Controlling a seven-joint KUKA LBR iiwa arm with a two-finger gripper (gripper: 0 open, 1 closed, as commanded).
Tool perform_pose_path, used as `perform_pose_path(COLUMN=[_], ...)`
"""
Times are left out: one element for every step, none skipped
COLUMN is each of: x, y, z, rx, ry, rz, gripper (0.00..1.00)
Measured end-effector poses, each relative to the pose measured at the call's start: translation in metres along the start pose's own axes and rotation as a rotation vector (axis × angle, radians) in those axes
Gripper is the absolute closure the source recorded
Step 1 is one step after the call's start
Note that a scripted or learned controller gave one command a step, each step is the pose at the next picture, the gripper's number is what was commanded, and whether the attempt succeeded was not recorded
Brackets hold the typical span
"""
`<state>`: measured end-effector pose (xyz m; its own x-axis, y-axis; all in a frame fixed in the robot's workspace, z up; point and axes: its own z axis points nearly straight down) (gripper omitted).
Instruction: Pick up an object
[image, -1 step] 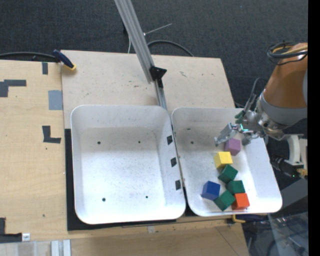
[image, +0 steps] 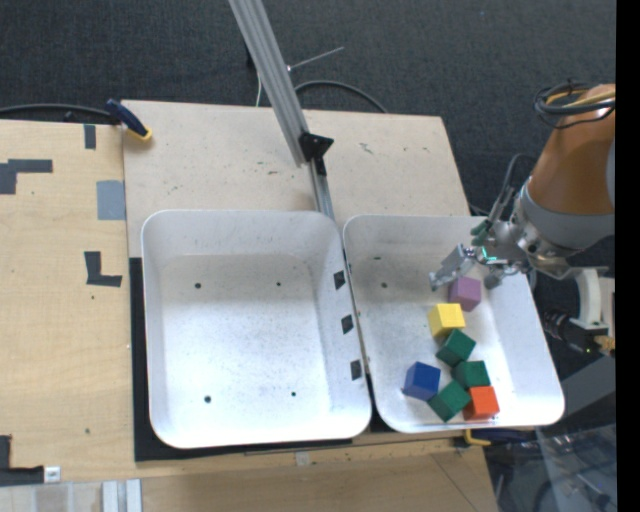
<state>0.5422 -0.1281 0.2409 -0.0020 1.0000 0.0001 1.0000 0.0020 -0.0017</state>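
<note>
Two-finger gripper, finger state indiscernible, hovered in the right white bin; small purple cube lay just below-right of it.

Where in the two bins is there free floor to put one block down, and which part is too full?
The left bin offers bare floor from wall to wall. In the right bin, the far-left part is bare. Its near-right part is crowded: purple block, yellow block, green blocks, blue block, orange block.
</note>
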Motion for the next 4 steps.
perform_pose_path(x=[-0.003,-0.012,-0.015,-0.015], y=[-0.01,-0.016,-0.009,-0.009], z=[0.054,0.105,0.123,0.115], rx=[0.005,0.006,-0.023,-0.023], ry=[0.001,0.001,-0.009,-0.01], rz=[0.002,0.002,0.002,0.003], gripper=[0.0,0.0,0.0,1.0])
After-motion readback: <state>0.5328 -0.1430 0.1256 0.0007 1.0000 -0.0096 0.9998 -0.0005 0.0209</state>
